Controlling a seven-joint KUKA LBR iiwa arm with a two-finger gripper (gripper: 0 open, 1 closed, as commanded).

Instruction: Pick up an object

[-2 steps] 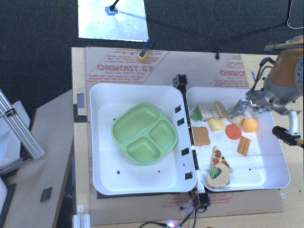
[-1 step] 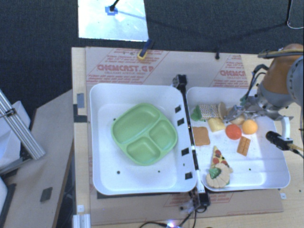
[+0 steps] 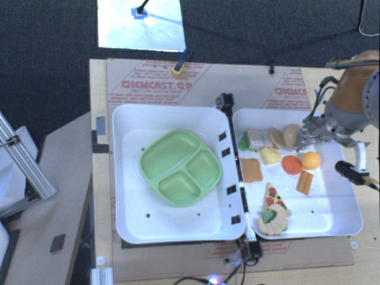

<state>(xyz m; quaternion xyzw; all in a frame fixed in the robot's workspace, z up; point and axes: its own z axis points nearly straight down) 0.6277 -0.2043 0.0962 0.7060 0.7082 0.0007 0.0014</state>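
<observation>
The grey arm [image 3: 356, 103], with its orange band above the wrist, reached in from the right and bent down over the far right corner of the right bin [image 3: 341, 215]. Its hand [image 3: 304, 140] hung low just above the bin floor; whether it was apart or together could not be told.

Just left of the hand lay a rounded tan piece like a bread roll [image 3: 290, 135], with a second tan oval [image 3: 277, 138] beside it and, further left, a speckled grey block [image 3: 257, 138] and a green leafy toy [image 3: 244, 141]. Just below the hand sat a smooth orange ball [image 3: 310, 160], touching a red tomato-like ball [image 3: 291, 164] on its left. A pale yellow wedge [image 3: 271, 155] lay left of those, above a flat brown square like toast [image 3: 252, 170]. Below the orange ball lay a small orange-brown bar [image 3: 304, 181]. Well below the hand, a pizza slice [image 3: 274, 196] pointed up from a round plate-like piece with green on it [image 3: 272, 219].

Far to the hand's left, the left bin [image 3: 127, 218] held a glossy green tray [image 3: 180, 167] with three compartments. Both bins sat on a table [image 3: 178, 82] covered in printed cardboard.
</observation>
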